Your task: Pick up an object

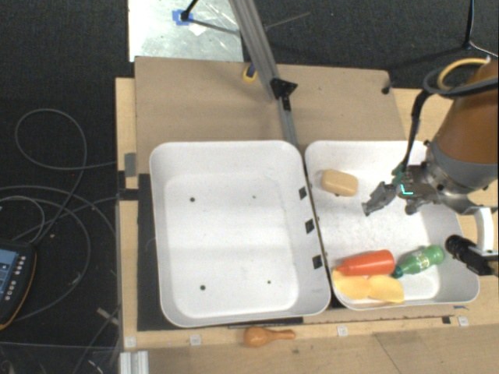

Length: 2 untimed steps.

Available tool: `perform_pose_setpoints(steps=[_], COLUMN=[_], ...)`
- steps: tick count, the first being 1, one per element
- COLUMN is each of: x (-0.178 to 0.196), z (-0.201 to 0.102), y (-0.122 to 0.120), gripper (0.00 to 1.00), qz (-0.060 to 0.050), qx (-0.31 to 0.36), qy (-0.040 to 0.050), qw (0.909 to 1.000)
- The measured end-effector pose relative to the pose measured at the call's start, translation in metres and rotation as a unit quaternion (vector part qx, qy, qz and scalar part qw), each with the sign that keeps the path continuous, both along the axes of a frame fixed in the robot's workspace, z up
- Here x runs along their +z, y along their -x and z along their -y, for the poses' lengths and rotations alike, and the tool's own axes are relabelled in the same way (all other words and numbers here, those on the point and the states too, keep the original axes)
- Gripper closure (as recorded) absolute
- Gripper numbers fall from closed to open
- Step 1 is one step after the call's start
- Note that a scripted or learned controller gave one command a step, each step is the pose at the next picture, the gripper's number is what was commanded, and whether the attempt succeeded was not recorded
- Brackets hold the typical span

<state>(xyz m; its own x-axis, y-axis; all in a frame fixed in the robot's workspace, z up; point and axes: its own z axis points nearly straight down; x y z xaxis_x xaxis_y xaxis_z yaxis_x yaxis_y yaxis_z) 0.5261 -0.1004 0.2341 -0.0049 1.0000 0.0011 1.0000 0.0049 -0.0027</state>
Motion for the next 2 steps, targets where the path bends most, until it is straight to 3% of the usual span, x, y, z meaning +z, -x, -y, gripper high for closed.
perform_pose_setpoints(steps=[1, 2], x=[0.001, -0.061], z=[0.0, 0.001], y=[-0.001, 0.001], gripper=[0.0, 0.0], qz=[0.002, -0.001], qx=[-0.001, -0.002], qy=[0.0004, -0.0001], qw=[1.0, 1.0])
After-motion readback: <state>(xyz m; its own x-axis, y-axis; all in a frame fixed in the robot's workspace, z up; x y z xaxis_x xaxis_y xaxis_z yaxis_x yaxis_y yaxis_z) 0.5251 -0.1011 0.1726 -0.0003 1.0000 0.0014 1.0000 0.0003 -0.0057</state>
